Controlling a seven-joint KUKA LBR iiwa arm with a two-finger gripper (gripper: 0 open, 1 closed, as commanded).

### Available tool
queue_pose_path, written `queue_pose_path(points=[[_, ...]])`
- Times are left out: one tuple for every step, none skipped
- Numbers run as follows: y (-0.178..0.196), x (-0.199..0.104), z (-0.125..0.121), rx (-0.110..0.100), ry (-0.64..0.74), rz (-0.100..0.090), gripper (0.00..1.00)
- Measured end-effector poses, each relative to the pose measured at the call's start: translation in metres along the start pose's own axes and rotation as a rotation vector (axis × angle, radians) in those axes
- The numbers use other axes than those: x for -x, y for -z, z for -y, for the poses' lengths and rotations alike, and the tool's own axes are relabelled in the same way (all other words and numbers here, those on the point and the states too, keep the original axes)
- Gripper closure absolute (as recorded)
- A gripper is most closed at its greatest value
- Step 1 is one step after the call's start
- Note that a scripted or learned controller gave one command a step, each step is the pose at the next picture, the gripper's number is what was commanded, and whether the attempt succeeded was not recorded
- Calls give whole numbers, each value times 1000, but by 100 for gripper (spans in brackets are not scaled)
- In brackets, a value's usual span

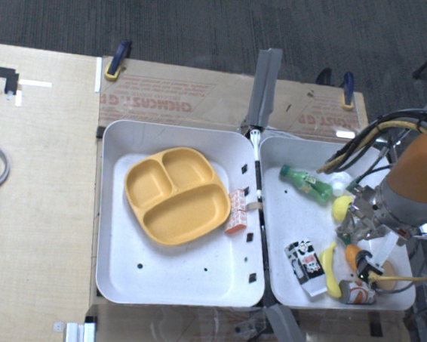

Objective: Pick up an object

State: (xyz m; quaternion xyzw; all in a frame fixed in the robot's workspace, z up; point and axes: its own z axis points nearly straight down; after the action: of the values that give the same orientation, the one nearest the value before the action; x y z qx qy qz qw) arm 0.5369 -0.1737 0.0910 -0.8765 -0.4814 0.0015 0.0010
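Gripper [358, 236] is hovering low over the right bin [277, 283], finger state unclear, amid crowded pickable items, a banana [330, 267], green bottle [307, 182] and small can [357, 293], so it's risking a miss or nudging neighbours.

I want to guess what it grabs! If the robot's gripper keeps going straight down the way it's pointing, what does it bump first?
Probably the orange object right below the gripper, next to the banana. Depth is hard to judge here, so it could miss and meet the right bin floor instead.
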Motion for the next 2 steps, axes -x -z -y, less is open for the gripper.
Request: queue_pose_path(points=[[99,-22,-27,2,-101,2,100],[107,-22,-26,-1,-99,6,100]])
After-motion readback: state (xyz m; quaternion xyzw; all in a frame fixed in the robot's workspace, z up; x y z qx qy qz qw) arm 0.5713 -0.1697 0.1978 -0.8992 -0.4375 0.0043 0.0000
